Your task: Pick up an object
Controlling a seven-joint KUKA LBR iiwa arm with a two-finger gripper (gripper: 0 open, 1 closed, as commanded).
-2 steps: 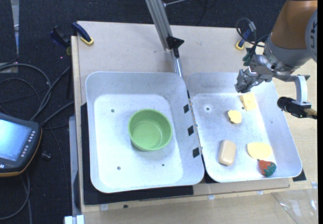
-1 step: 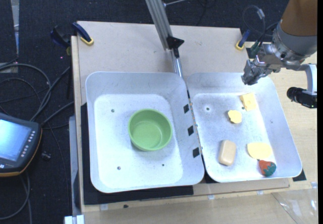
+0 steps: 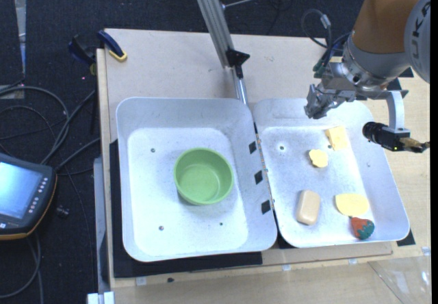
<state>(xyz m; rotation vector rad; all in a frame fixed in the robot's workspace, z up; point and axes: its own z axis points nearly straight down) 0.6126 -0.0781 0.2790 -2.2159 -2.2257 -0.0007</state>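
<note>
Camera view, approach stage. The gripper (image 3: 317, 110) was seen poised over the far edge of the right bin (image 3: 287, 114), nothing visibly carried; whether it was open could not be told. Candidate objects lay nearer in that bin: a yellow block (image 3: 336, 137) just beside the gripper, a small yellow piece (image 3: 318, 158), a tan block (image 3: 307, 207), a yellow wedge (image 3: 352, 204) and a red-and-teal toy (image 3: 362, 228). A green bowl (image 3: 202, 176) sat in the left bin (image 3: 137, 159). A descent centred over one object was judged necessary next.

The arm (image 3: 393, 18) is grey with a broad orange band; black cables loop beside its wrist. The gripper (image 3: 316, 109) is dark grey metal.
</note>
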